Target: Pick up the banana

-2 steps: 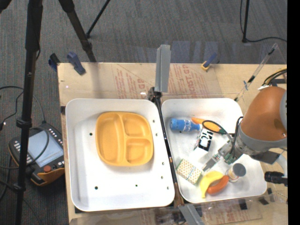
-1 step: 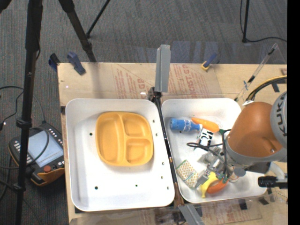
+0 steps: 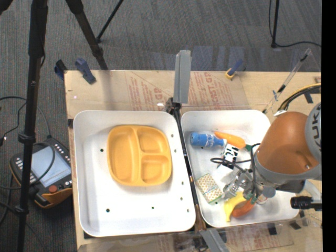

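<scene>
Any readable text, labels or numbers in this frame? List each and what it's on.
Red print on the bench board behind the bins: reads upside down and mirrored, too faint to make out.
Black letters on the arm at the frame's right edge: cut off, looks like "KU".
Black-and-white tag in the right bin: bold marks, not legible.
Patterned packet: print too small.
Pendant screen on the floor: blurred.

Yellow tray in left bin — blue bottle right.

the banana, yellow and partly hidden, lies flat at about five o'clock in the right bin, near its front rim.
</scene>
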`<state>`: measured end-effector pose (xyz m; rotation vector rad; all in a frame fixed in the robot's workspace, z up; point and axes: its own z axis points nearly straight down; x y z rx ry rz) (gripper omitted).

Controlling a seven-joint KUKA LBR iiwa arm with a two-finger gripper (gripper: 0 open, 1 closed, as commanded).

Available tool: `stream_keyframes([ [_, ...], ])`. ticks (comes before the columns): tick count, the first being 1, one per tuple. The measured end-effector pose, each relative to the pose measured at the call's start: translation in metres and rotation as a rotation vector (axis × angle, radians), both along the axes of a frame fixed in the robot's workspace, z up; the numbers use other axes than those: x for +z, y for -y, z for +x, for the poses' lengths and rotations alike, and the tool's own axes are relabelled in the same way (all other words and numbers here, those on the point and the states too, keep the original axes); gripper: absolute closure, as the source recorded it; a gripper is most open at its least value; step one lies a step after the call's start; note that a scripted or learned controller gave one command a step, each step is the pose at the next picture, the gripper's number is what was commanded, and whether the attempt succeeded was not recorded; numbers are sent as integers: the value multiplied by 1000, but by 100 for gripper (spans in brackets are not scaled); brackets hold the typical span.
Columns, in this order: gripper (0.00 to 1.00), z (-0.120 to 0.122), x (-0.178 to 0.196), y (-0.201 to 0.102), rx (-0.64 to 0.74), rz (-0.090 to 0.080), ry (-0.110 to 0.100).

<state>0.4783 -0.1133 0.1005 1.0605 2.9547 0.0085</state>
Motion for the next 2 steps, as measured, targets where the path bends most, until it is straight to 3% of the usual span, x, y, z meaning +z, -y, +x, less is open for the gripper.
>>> stream_keyframes([
  [1, 100, -2, -14, -20, -86, -2, -7],
  [2, 100, -2, -5, -20, -89, 0, -8],
])
